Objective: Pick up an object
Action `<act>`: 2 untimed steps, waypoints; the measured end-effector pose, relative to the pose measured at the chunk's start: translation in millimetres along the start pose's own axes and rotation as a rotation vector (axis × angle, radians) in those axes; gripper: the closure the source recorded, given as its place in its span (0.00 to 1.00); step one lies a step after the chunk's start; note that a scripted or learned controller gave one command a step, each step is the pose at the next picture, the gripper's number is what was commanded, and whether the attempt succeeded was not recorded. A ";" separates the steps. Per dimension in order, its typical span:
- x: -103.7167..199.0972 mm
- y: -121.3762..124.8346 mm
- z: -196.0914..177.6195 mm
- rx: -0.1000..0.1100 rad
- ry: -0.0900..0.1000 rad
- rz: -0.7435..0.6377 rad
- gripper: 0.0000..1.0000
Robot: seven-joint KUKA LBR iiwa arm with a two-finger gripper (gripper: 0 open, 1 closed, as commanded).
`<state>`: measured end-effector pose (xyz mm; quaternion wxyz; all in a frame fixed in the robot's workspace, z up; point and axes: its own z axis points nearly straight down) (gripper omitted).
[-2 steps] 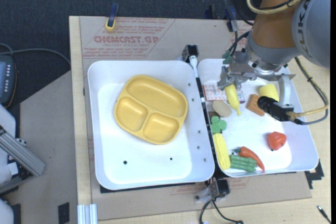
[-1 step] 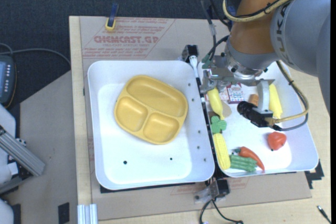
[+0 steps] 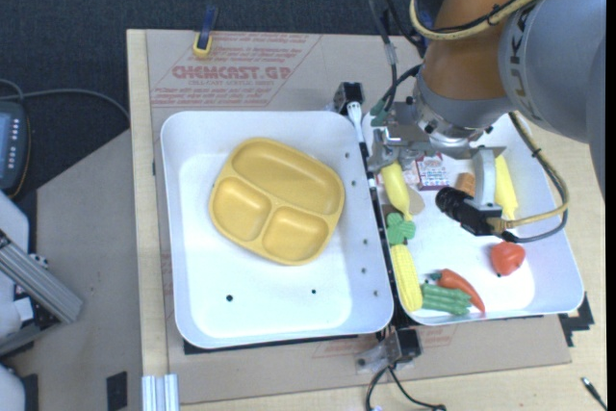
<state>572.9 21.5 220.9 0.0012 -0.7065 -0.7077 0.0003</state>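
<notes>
Progress: the pick looks not yet done; nothing is seen lifted, and the arm (image 3: 481, 43) hangs low over the right bin (image 3: 553, 279).
Hand: the hand (image 3: 409, 144) sits at the bin's upper left; whether it is released or clenched, I cannot tell.
Candidates: banana (image 3: 395, 186) just below the hand, corn cob (image 3: 404, 272), tomato (image 3: 507, 256).
Left bin: yellow divided plate (image 3: 276, 199).
Writing: red print on the tabletop board (image 3: 241, 72) reads roughly "CHEMCAST GP"; smaller lines are illegible.

Below my arm I count two white bins (image 3: 192, 207), one yellow divided plate (image 3: 276, 199), and two toy corn cobs (image 3: 405, 274).
</notes>
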 end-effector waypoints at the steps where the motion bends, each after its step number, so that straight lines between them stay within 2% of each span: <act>1: 7.9 11.7 -13.1 -0.004 -0.001 0.000 1.00; 2: 2.5 11.3 -10.8 -0.001 -0.001 0.002 1.00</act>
